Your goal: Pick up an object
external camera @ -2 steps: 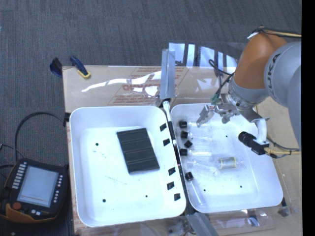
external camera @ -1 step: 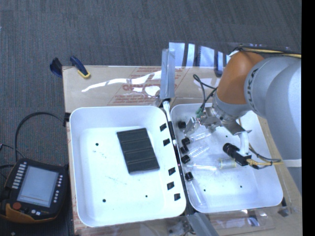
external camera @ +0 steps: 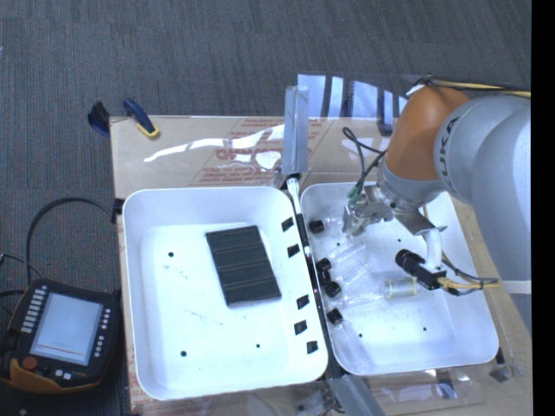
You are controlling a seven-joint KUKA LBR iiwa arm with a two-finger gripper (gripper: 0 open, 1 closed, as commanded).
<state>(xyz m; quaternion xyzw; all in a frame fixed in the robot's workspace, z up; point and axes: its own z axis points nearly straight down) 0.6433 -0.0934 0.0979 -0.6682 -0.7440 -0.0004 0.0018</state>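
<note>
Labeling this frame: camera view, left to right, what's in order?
Handheld screen controller → blue clamp → left bin → dark ridged slab → right bin, with the gripper above it

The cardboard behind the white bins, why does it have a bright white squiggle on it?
In the camera view that squiggle is glare: a lamp shining off the glossy cardboard. The same light washes out the right bin, so the clear items under the claw are hard to make out. The dark block in the left bin looks sharp.
</note>
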